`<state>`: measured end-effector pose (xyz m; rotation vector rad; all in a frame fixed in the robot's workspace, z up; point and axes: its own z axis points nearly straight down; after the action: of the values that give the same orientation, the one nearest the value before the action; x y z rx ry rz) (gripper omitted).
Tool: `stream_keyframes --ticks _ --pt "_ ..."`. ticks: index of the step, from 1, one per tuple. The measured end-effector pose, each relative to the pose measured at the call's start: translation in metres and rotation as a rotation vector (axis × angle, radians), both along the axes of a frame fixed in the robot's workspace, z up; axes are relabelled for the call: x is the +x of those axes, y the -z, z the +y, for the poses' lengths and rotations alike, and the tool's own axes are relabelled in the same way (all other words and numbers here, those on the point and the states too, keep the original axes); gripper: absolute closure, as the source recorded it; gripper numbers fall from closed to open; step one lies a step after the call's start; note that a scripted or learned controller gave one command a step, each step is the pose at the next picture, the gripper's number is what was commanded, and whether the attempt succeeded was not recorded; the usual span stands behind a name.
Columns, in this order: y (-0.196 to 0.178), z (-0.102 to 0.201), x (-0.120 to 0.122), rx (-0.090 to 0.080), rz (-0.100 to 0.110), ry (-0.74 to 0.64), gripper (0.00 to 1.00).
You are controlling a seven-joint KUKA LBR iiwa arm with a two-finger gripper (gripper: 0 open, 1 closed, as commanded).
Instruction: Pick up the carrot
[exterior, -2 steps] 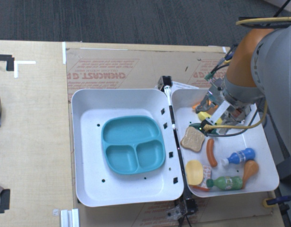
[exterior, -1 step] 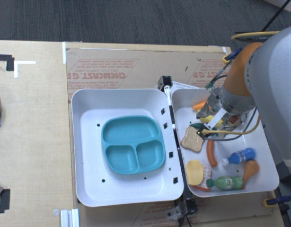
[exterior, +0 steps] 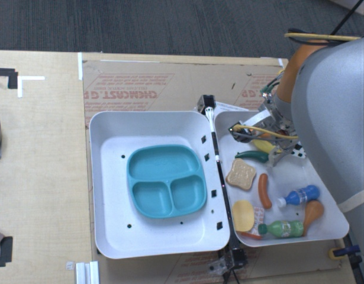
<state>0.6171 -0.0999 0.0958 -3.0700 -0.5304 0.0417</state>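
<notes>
The carrot (exterior: 312, 212), an orange tapered piece, lies near the right bin's (exterior: 332, 226) front right corner, just beside a blue bottle (exterior: 300, 195). The grey arm reaches in from the right over the back of that bin. Its gripper (exterior: 277, 149) hangs low over a yellow banana-like piece (exterior: 263, 146) and a green pod (exterior: 253, 155), well behind the carrot and apart from it. Cables and the wrist hide the gripper's tip.
The right bin also holds a toast slice (exterior: 241, 174), a red sausage (exterior: 264, 190), a yellow chip-like piece (exterior: 242, 215) and a green bottle (exterior: 283, 229). A teal divided plate (exterior: 167, 181) sits in the left bin (exterior: 105, 158).
</notes>
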Motion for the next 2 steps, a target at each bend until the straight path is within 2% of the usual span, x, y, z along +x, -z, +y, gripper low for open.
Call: stream_keyframes --ticks 1,2 --pt "-0.095 0.079 -0.086 -0.021 -0.023 0.135 0.0" --pt "-0.095 0.02 0.008 -0.023 -0.024 0.115 0.0"
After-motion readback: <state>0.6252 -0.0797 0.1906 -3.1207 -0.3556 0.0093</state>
